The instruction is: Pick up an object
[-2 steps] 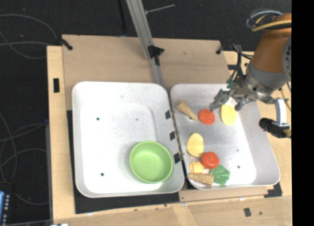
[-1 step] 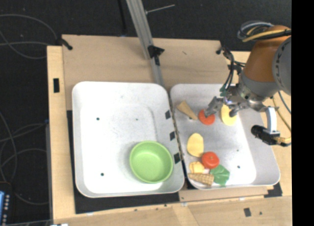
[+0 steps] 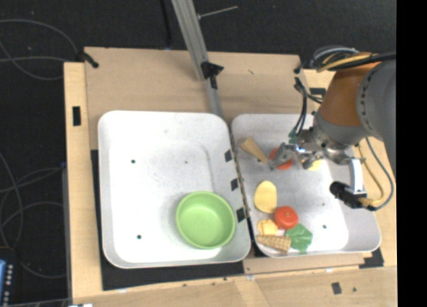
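Looked down on a tan bench (image 3: 147, 79) bearing a left bin (image 3: 133, 139) and a right bin (image 3: 320, 219), touching along their inner walls. Found the grey-and-orange arm (image 3: 343, 99) entering from three o'clock and bending down over the right bin's upper half. Noted a green bowl (image 3: 205, 219) at five o'clock in the left bin, well apart from the arm and across the dividing walls.

Placed the gripper (image 3: 293, 155) low over the right bin, toward its twelve o'clock side. Could not tell whether open or closed, nor whether anything was held.

Picked out a small red-orange piece (image 3: 285, 164) just at the gripper's seven o'clock, touching or nearly so; judged it the likeliest thing to pick up. Could not make out its long axis. Saw a tan wooden piece (image 3: 253, 149) farther off at nine o'clock, lying slantwise from ten to four o'clock, near the inner wall.

Counted a yellow piece (image 3: 265, 196) and a red round piece (image 3: 287, 216) at the gripper's seven and six o'clock, with smaller bits crowded into the bin's near corner.

Judged bare floor open at four o'clock of the gripper, and the tight side to be nine o'clock, toward the wall.
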Action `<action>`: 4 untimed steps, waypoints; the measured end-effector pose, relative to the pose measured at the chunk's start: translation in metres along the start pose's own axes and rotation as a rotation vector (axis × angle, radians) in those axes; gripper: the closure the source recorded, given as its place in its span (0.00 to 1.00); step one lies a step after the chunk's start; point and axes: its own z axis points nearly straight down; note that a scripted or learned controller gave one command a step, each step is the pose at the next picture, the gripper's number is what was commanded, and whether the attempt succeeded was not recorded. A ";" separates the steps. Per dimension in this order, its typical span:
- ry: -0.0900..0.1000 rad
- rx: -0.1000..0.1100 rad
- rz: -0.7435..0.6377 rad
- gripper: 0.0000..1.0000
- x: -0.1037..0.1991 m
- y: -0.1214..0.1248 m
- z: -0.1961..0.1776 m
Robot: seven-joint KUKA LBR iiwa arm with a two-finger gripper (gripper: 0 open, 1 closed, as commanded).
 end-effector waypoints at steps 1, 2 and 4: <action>0.002 -0.008 0.003 1.00 0.000 0.002 -0.014; 0.002 -0.012 -0.006 1.00 -0.001 0.004 -0.079; 0.002 -0.011 -0.007 1.00 -0.002 0.008 -0.174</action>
